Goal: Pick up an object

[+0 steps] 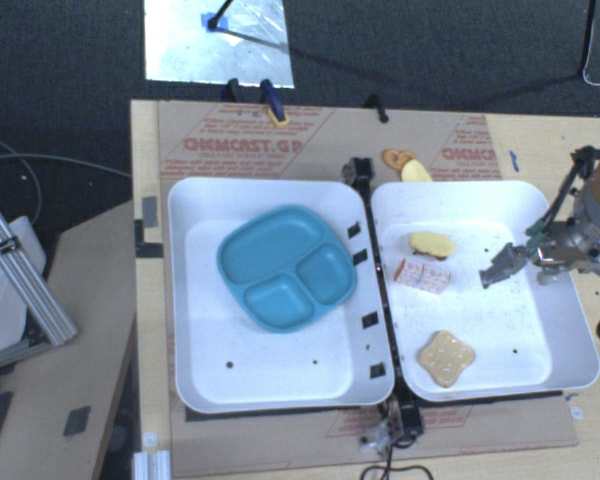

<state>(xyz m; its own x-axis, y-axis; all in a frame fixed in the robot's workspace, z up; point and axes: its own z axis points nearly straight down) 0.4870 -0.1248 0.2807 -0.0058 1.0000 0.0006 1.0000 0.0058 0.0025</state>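
Camera view: end effector [502, 265] above right bin [560, 363], near red-and-white packet [422, 275], finger spread impossible to tell.

My arm [592, 236] comes in from the right edge, low and roughly level, wrist pointing left. The tool [500, 266] sits at its far end, angled down and leftward, dark tip lowest. Nothing visible between its tips. From my slanted overhead view I can't judge the spread.
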